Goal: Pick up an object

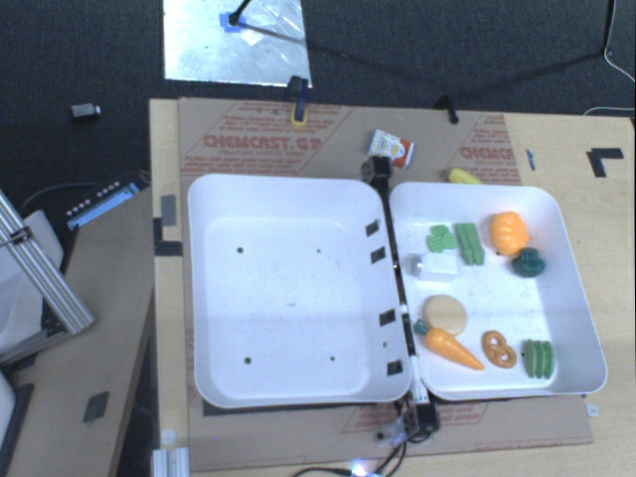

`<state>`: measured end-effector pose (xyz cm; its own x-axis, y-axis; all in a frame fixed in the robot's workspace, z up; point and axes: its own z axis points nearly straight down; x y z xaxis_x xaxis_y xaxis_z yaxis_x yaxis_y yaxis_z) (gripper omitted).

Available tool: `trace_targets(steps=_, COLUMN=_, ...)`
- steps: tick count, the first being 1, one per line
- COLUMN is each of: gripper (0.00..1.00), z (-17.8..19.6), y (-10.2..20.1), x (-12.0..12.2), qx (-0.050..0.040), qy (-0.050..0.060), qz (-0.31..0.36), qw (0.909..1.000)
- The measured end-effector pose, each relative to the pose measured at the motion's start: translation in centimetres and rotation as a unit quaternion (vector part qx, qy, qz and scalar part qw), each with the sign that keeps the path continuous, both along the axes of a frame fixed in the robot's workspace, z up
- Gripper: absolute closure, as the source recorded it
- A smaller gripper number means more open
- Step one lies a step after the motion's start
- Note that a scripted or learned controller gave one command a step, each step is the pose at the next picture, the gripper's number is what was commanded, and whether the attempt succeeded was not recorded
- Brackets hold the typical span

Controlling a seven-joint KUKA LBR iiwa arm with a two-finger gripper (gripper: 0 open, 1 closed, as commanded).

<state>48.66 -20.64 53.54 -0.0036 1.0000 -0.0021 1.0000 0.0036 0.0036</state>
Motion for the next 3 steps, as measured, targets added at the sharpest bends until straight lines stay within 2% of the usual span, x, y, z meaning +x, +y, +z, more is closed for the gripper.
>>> trace_targets(steps=3, gripper=1.0, z=0.0, y=0.0, x=0.0, qx=0.0, qy=0.0, qz=0.0, qw=1.0)
